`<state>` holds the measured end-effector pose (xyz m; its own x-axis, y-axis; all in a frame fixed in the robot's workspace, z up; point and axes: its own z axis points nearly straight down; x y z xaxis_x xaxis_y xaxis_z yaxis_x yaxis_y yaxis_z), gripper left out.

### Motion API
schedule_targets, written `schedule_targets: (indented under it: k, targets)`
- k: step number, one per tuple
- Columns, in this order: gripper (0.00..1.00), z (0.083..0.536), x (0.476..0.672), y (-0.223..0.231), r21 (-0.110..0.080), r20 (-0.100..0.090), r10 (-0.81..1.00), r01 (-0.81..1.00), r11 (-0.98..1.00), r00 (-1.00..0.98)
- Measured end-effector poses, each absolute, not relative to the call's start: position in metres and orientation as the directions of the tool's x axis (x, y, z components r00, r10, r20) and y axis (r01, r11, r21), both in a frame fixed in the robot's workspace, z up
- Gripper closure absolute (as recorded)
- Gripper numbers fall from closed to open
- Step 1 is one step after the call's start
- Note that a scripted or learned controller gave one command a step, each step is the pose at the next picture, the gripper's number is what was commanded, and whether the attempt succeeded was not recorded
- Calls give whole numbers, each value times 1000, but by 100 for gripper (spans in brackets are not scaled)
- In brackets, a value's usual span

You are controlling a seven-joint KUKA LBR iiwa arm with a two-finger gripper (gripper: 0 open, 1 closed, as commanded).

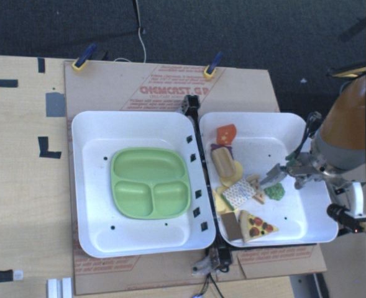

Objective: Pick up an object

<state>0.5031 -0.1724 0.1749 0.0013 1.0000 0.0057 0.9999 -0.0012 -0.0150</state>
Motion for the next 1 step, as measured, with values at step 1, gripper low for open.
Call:
schedule_targets:
  k: [1]
  targets:
    - [0, 85, 511, -165, 13, -12, 1000, 1000, -1, 1]
